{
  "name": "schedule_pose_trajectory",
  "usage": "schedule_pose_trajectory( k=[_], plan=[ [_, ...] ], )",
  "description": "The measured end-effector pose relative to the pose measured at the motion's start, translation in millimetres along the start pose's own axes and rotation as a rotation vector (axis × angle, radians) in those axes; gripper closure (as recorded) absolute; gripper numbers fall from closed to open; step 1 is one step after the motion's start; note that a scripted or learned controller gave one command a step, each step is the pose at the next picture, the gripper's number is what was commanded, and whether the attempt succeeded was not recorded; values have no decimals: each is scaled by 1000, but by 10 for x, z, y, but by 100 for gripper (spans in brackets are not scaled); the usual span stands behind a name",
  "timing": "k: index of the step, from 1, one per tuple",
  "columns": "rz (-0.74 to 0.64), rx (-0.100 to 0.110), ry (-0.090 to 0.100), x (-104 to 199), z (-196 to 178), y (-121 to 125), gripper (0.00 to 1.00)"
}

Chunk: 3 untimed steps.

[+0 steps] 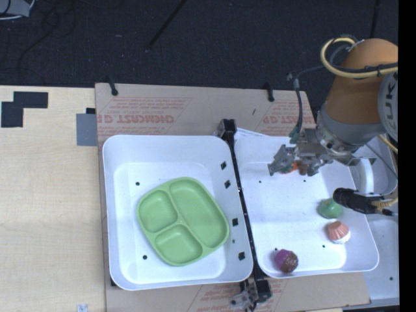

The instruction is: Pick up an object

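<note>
Arm: grey KUKA arm is seen entering from the view's right, w/ the orange band uppermost; the wrist is bent down and leftward over the far half of the rt bin.
Gripper: two-finger gripper is held over the upper-middle of the shallow white rt bin, pointing toward the view's left and the strip betw. the bins. How far open it is can't be told at this angle; nothing is seen to be held.
Task objs (rt bin): three small items are seen along the bin's near-right part, all well apart from the gripper.
Obj 1: small green rounded lump, near the rt wall, closest of the three to the gripper.
Obj 2: pink-and-white cupcake-shaped piece, just below the green lump; apart from it.
Obj 3: dark purple-red ball, close to the near rim, left of the other two.
Left bin: shallow white left bin is occupied by a light green plastic plate w/ three compartments, lying flat approx. at centre, turned at a slant.
Divider: black strip w/ clips is seen betw. the two bins.
Base: both bins are set on a brown cardboard sheet on the pale wooden bench.
</note>
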<state>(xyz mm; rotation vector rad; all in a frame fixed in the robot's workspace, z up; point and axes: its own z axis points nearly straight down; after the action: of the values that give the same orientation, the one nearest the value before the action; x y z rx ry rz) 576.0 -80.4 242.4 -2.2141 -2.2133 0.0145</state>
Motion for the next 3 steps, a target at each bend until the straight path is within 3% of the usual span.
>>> schedule_pose_trajectory(
  k=[1,3],
  plan=[
    [-2,-13,-1,-1,-67,22,0],
    [0,-6,0,-74,1042,146,0]
  ],
)
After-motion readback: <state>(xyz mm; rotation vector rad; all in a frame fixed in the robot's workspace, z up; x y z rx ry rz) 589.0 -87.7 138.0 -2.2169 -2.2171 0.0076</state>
